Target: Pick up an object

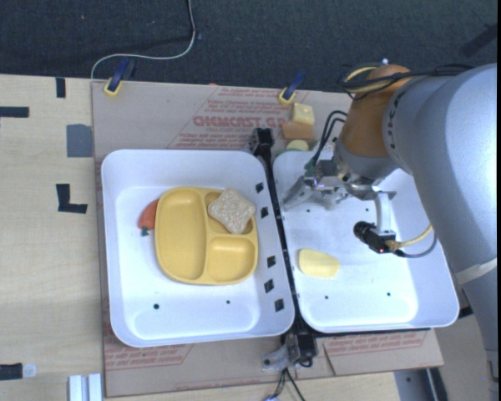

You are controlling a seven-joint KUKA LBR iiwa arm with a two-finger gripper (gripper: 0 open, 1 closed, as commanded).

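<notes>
The grey arm with its orange band (376,124) fills the frame's right, its tool (305,192) low at the right white bin's (401,303) upper left; whether the tool is spread or pressed together, I cannot tell. A pale yellow soft lump (318,264) lies lower, apart. Left bin (125,307): yellow divided plastic tray (188,241), tan crumbly square (231,210).

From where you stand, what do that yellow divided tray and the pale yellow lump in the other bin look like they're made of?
The yellow tray looks like moulded plastic: smooth, evenly coloured, with rounded compartment walls and a soft sheen. The pale yellow lump has a matte, soft-edged look, perhaps foam or rubbery plastic, like toy food; the view leaves that open.
</notes>
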